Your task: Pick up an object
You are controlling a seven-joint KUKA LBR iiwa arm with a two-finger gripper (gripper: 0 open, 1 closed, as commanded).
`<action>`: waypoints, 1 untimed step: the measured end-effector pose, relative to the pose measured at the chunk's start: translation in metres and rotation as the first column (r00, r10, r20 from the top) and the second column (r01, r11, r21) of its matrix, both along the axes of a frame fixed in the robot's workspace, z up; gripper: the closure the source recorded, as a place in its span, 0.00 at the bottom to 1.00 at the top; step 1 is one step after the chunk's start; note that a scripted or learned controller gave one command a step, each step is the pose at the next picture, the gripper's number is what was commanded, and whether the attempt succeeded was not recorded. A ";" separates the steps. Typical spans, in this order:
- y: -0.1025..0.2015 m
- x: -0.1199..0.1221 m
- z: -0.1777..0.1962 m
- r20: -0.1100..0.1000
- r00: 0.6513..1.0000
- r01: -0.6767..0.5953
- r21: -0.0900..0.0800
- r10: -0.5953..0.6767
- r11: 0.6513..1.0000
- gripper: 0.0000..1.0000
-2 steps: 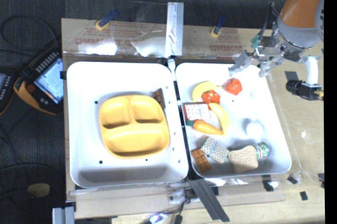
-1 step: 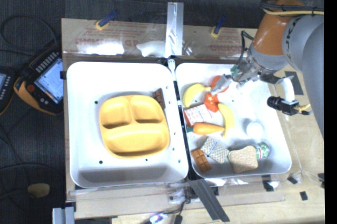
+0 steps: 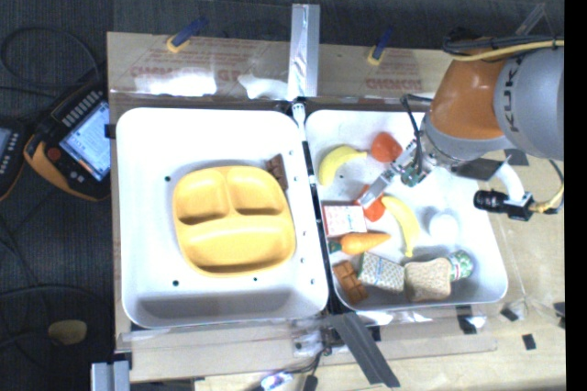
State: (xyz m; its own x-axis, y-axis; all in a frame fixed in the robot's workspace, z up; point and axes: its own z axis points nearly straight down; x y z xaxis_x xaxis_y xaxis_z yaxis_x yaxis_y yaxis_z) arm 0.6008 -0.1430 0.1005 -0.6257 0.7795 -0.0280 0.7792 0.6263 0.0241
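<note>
Above a wooden bench, 1 grey KUKA arm point(image 3: 537, 105) with an orange band reaches in from the right over the right bin point(image 3: 491, 274) of 2 shallow white bins set side by side. Its gripper point(image 3: 371, 195) points down and left into the bin's middle, just beside a small red piece point(image 3: 374, 209); whether the tool is wide, narrow or holding anything cannot be told at this angle. Around it lies a scatter of toy food: a yellow lemon-like fruit point(image 3: 337, 163) at the far left of the bin, a red-orange item point(image 3: 386, 146) just right of it, a banana point(image 3: 404, 221) near the centre, a red-and-white carton point(image 3: 344, 220) against the left wall, and an orange carrot point(image 3: 363, 242) just below the carton. Along the near edge sit a brown piece point(image 3: 348, 280), a pale wrapped packet point(image 3: 382, 272), a slice of bread point(image 3: 428, 279) and a green-tipped object point(image 3: 461, 263). A pale round item point(image 3: 442, 223) rests right of the banana. The left bin point(image 3: 147, 224) holds a yellow divided tray point(image 3: 234, 219), with a small dark object point(image 3: 277, 167) at its far right corner. A handheld control pendant point(image 3: 75, 141) lies on the floor to the left.
</note>
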 end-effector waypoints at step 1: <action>0.015 -0.015 0.000 0.001 1.000 0.022 0.001 -0.022 1.000 0.00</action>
